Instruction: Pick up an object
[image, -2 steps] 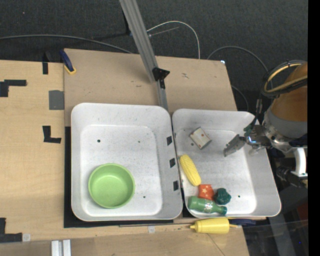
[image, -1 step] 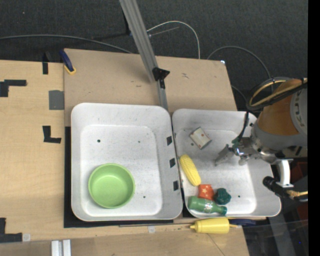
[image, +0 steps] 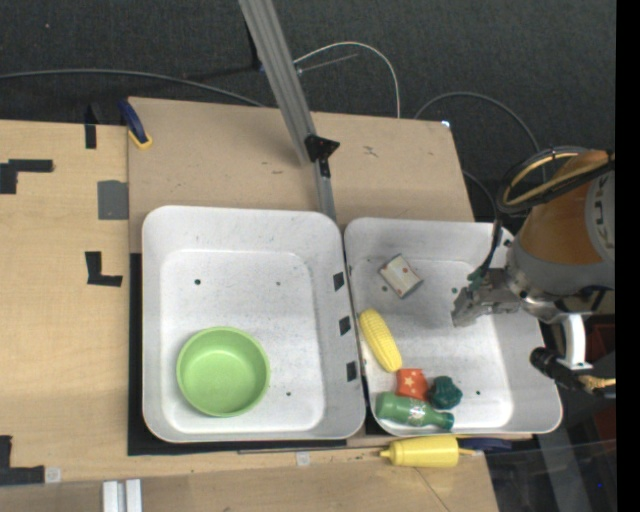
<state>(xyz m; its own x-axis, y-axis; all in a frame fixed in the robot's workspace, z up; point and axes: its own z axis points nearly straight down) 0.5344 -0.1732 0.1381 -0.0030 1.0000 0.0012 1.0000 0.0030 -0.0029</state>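
My gripper (image: 470, 305) hangs over the right side of the right bin (image: 520, 400), with nothing seen between its fingers. To its left a small grey-and-tan block (image: 399, 275) lies near the bin's back. A yellow corn cob (image: 380, 339) lies by the bin's left wall. At the front sit a small red object (image: 411, 383), a dark green lump (image: 444, 392) and a green bottle-shaped toy (image: 413, 411). The gripper is apart from all of them.
The left bin (image: 160, 250) holds a green bowl (image: 223, 371) at its front left. A yellow bottle-shaped toy (image: 424, 453) lies on the bench just outside the right bin's front edge. A grey pole (image: 285, 80) slants in from the top, ending between the bins.
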